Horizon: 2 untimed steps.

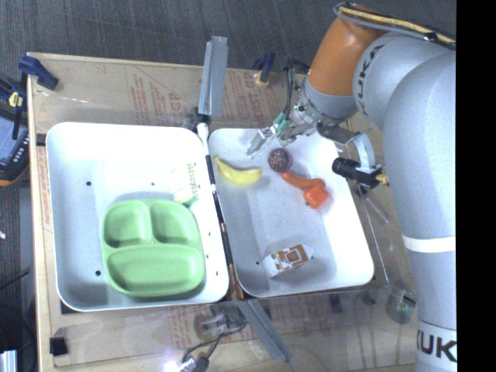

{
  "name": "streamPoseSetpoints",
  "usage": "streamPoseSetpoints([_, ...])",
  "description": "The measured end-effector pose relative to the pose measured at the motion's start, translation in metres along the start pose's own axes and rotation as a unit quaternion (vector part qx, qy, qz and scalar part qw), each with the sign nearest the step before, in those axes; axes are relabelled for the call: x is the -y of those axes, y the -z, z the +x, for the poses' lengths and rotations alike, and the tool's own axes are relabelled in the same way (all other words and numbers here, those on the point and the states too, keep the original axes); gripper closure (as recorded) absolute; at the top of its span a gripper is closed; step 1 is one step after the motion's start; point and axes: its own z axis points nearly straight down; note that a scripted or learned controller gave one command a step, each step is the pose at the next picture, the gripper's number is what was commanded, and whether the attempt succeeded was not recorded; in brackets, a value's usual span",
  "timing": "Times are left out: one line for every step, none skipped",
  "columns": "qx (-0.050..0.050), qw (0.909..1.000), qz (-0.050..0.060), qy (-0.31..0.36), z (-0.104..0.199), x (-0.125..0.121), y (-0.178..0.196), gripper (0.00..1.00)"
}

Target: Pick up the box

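Box [287, 260] lies near the lower edge of the right bin [349, 239], well apart from the gripper [267, 138]. Gripper hangs at the bin's upper part beside a dark ball [279, 160], fingers spread, grasping nothing.

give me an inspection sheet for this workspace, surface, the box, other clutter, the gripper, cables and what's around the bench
Surface: wooden bench bearing two white bins side by side, left bin and right bin.
Job's things: box, white with brown print, lying near the front of the right bin, apart from everything else.
Clutter: banana, dark round fruit and orange carrot-like toy at the back of the right bin; green divided plate and a small pale packet in the left bin.
Gripper: gripper at the back of the right bin, above the banana, far from the box.
Cables: wires at the bench's front edge.
Surroundings: dark floor; blue clamps on the bench's back edge.
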Motion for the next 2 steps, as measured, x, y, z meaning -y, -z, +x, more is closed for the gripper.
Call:
streamPoseSetpoints([0.009, 0.9997, -0.012, 0.021, -0.058, 0.013, -0.062, 0.00])
streamPoseSetpoints([0.009, 0.9996, -0.013, 0.023, -0.057, 0.011, -0.051, 1.00])
